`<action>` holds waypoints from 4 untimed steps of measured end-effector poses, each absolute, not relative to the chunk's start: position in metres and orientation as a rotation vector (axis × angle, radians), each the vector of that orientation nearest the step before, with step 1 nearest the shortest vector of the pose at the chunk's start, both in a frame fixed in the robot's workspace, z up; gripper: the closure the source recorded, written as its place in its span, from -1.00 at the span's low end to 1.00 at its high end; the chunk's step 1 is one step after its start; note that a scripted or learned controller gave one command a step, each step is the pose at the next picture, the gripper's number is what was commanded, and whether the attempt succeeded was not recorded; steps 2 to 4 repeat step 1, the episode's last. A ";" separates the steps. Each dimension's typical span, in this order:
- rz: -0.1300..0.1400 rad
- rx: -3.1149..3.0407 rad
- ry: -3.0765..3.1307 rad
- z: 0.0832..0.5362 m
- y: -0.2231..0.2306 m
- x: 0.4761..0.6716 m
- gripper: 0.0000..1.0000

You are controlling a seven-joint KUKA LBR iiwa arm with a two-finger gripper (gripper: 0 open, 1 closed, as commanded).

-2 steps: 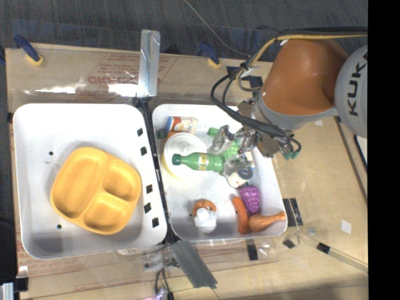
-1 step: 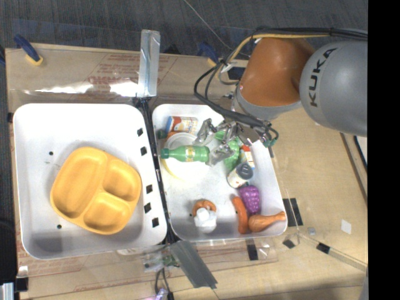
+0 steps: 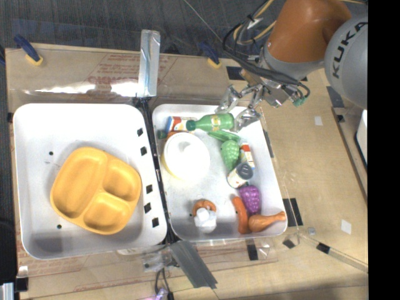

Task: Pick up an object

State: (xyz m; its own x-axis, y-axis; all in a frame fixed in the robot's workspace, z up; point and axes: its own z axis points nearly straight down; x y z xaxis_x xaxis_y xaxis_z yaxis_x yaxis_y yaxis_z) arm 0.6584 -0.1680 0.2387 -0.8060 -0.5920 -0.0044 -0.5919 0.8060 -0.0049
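Green bottle lies on its side at the upper middle of the frame, along the far wall of the right bin, likely just scattered there with the other toys. We see the pincer spread, holding nothing, poised just right of and above the bottle's base, near but apart from it.

Single fixed camera above bench, looking down at a slant; both white bins in frame (side by side), arm entering from view's right, moderately close.
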 end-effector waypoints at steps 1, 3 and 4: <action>-0.002 -0.839 3.025 0.252 -0.139 0.599 1.00; -0.002 -0.839 3.025 0.252 -0.139 0.599 1.00; -0.002 -0.839 3.025 0.252 -0.139 0.599 1.00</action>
